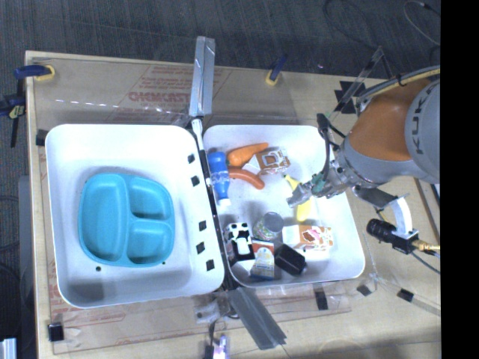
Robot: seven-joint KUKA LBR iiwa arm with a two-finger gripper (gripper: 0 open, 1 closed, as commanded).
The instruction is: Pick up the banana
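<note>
Faintly, red print (pixel 161 87) on bench (pixel 90 81)

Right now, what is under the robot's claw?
A bit of yellow, likely the banana, peeks out below the claw in the right bin. The claw covers most of it.

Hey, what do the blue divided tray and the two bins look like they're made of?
Blue divided tray: probably moulded plastic, with an even turquoise colour, rounded compartment walls and a soft sheen. Left bin and right bin: likely thin formed plastic, plain white with rounded corners and a smooth, slightly glossy surface. The view cannot settle it.
</note>
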